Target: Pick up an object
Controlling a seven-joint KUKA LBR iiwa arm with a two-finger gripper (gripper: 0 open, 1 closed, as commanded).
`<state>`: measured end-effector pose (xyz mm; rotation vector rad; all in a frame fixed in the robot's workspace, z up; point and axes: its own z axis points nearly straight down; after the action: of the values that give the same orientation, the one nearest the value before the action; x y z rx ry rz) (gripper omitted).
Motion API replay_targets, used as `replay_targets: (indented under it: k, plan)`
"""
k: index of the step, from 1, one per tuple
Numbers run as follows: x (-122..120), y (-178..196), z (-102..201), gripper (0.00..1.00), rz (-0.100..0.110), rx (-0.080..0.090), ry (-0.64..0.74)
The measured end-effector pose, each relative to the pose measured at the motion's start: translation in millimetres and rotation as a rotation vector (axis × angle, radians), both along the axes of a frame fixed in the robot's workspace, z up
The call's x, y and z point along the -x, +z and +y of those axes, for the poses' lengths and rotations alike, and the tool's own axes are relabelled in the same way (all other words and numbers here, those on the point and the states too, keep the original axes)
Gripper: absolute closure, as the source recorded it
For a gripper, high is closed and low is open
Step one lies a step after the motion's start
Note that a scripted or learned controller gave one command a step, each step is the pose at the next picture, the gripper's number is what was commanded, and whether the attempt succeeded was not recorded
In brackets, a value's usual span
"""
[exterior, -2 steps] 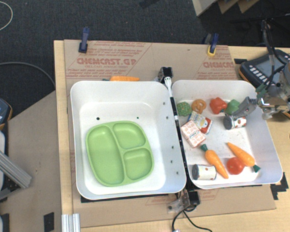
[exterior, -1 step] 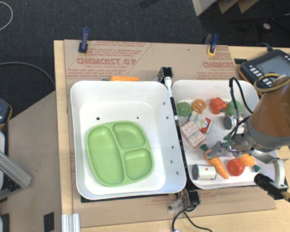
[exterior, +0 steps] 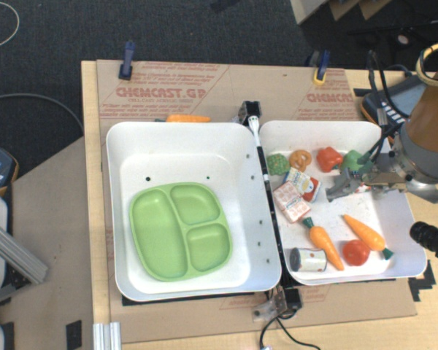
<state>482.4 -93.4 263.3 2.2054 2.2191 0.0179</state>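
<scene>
My gripper (exterior: 344, 184) hangs over the right bin (exterior: 401, 268), near its middle right, with the grey arm and its orange band (exterior: 431, 126) coming in from the right. Just above and beside it lies a green toy (exterior: 355, 159), with a red pepper-like toy (exterior: 328, 158) to that toy's left. An orange carrot (exterior: 363, 231) and a red tomato (exterior: 355, 251) lie below the gripper. Further left are small food cartons (exterior: 293, 200), an orange ring (exterior: 301, 158) and a green vegetable (exterior: 278, 164). Nothing shows in the gripper's grasp.
A second carrot (exterior: 325, 246) and a small can (exterior: 306, 259) lie near the right bin's front wall. The left bin (exterior: 124, 148) holds a green divided plate (exterior: 179, 229). An orange item (exterior: 188, 119) rests behind the left bin. Clamps (exterior: 126, 60) hold the board's back edge.
</scene>
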Motion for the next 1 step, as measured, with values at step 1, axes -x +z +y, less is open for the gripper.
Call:
replay_targets:
  k: [1]
  plan:
    - [7.0, -149.5, -2.4, 0.0, 0.032, -0.004, -0.007]
